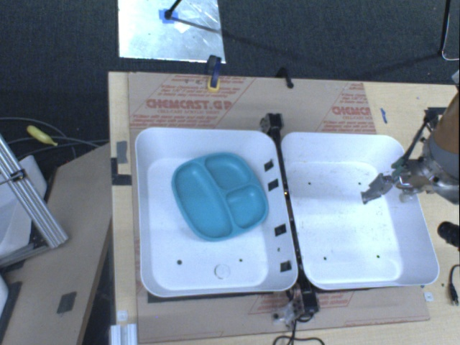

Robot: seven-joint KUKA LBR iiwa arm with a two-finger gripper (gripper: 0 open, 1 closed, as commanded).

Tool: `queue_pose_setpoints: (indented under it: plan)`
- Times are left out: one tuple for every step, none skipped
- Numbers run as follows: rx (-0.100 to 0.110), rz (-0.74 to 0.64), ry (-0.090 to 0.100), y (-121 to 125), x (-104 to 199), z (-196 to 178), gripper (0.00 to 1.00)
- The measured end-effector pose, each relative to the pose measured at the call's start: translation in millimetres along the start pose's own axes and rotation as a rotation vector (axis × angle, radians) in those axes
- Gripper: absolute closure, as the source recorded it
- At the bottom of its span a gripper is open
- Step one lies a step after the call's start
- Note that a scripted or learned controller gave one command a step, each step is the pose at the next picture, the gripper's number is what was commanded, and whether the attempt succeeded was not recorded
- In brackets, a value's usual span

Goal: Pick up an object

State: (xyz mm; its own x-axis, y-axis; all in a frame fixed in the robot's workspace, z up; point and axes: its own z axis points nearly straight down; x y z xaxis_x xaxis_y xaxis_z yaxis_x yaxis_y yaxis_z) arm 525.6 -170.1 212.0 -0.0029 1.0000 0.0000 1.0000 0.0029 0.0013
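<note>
One tray, one bin away

One blue divided tray [219,205] lies at the centre of the left bin [154,157], long axis slanting from upper left to lower right. The gripper [375,190] hangs over the right bin [413,254] near its right edge (well apart from the tray, across the divider); its opening cannot be judged.

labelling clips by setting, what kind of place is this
Probably a robotics lab test bench, not a home or a kitchen. Two white bins sit on a cardboard-covered bench, a blue divided plate lies in the left bin, and a gripper reaches over the right.
</note>
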Motion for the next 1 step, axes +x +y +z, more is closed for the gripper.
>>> queue_pose_setpoints:
  plan:
    - [-0.004, -0.003, -0.001, 1.1, 0.0, -11.2, 1.00]
